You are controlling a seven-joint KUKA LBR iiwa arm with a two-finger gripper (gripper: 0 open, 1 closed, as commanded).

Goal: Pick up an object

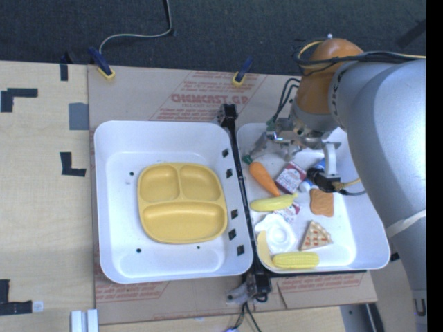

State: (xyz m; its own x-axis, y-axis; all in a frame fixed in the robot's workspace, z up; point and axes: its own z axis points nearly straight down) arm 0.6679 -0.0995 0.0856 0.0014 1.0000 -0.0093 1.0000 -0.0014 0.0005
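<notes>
The right bin holds several toy foods: an orange carrot, a red and white packet, a yellow banana, a brown toast piece, a waffle wedge, a fried egg and a corn cob. My gripper hangs over the far part of this bin, just above the packet and to the right of the carrot. Its fingers stand apart, one finger to the left and the other on the right. Nothing sits between them.
In the left bin lies a yellow divided plate. A black divider with clips runs between the two bins. The grey arm covers the right bin's far right corner. Blue and yellow clamps hold the cardboard at the back.
</notes>
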